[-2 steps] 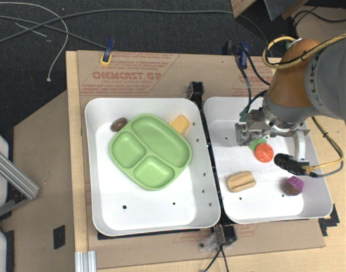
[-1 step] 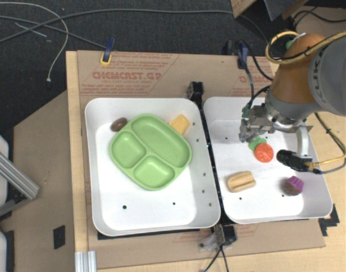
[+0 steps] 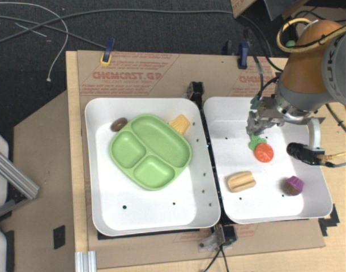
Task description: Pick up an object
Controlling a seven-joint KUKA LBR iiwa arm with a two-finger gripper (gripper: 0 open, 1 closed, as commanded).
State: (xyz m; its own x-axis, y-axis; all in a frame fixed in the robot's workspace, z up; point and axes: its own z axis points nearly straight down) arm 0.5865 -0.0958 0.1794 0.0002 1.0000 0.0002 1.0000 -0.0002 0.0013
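Target object: a small toy vegetable (image 3: pixel 263 151), orange-red with a green leafy top, most likely a plastic tomato or carrot piece. It lies in the right bin (image 3: pixel 274 211), in the middle part, nearer to the far edge than to the near one.

Gripper (image 3: pixel 256 130): it hangs directly over the green top of the toy, at its far-left side. From this slanted view it seems very near or touching the leaves, but contact cannot be confirmed.

Fingers: the view is too small and dark at the tips, so it cannot be told whether they are open or closed. Nothing is seen held between them.

Handling, as a judgement: the toy looks light, stiff and smooth. The rounded red body can slip or roll away if it is pressed on one side only. The best hold is probably across the red body, not on the thin green top.

Other things in the right bin: a tan bread-like roll (image 3: pixel 240 181) near the near-left part, and a purple toy (image 3: pixel 293 185) towards the near-right corner, both well apart from the target.

Left bin (image 3: pixel 105 208): a green divided tray (image 3: pixel 151 151) in the centre, a brown piece (image 3: pixel 119 124) just beside its far-left rim, and a yellow piece (image 3: pixel 180 123) touching its far-right rim.
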